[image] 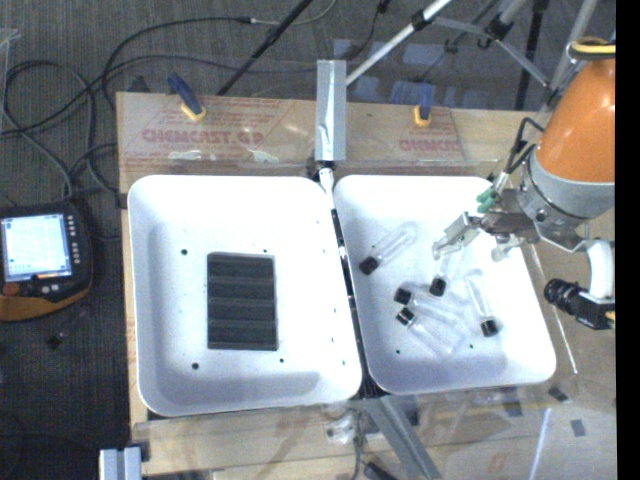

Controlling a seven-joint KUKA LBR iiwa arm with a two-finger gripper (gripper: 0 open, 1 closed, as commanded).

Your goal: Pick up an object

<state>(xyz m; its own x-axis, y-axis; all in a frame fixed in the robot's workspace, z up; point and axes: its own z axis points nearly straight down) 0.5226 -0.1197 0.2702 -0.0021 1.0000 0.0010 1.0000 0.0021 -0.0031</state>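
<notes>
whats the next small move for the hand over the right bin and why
Probably lower the hand straight down toward the clear tubes below it. It sits over the right bin above the scattered black-capped tubes, and nothing shows between its fingers, so no pick has begun. The nearest tube lies just below and left of the fingertips, so a short descent with a slight shift left seems best.

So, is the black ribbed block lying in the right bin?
No, the black ribbed block lies in the left bin, alone.
</notes>
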